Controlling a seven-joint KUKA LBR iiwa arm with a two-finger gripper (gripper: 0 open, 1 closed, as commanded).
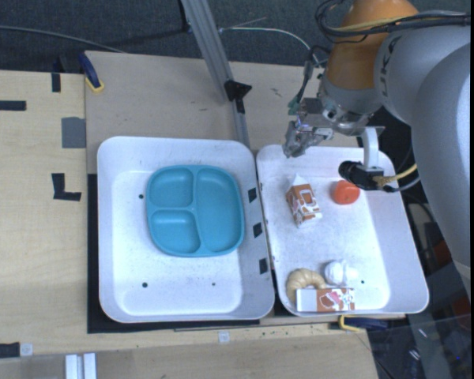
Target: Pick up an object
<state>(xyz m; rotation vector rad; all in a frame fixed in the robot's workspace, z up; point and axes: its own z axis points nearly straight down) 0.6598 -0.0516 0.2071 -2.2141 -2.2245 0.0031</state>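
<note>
We noted the gripper (298,143) above the right bin's (395,290) far rim; its opening unreadable, grasp undeterminable. Risk, we judged: clipping the rim, missing the carton (302,203).

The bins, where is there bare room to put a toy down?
Left bin: bare floor below and left of the blue plate. Right bin: a free patch between the small carton and the croissant. Crowded: its front edge, and near the gripper.
</note>
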